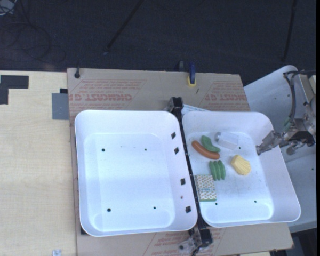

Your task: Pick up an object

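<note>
While the grey two-finger gripper (268,143) sits over the right rim of the right-hand shallow white plastic bin (277,207), it carries nothing, and whether it is open or closed I cannot tell. All the candidates lie in that bin, toward its left and middle: an orange sausage-shaped toy (205,150) touching a curved green pod (209,143) on its far side, a ribbed green pepper-like piece (217,169), a yellow lumpy corn-like piece (241,165), a clear plastic bottle (229,140) lying flat, and a speckled rectangular sponge-like block (206,188) against the left wall. The yellow piece looks the best target, since it stands apart from its neighbours and nearest the gripper. Centre above it and descend straight.
</note>
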You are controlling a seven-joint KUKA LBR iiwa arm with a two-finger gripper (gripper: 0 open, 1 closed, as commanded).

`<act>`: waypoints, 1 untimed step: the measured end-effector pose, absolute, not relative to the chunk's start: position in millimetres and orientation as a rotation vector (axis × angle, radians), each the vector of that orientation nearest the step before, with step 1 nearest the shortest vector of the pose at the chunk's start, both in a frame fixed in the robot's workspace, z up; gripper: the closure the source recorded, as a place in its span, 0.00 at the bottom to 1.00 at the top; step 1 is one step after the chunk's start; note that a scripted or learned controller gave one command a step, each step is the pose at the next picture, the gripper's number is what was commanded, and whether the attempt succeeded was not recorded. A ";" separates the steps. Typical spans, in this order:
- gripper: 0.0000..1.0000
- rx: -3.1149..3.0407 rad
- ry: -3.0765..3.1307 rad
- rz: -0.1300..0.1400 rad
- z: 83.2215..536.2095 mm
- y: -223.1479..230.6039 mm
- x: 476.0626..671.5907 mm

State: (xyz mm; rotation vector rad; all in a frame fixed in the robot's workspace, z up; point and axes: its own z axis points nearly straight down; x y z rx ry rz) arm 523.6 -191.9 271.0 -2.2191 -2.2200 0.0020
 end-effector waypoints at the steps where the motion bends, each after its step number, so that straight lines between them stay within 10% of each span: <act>1: 0.00 -2.220 -2.231 -0.006 361.8 -149.8 564.9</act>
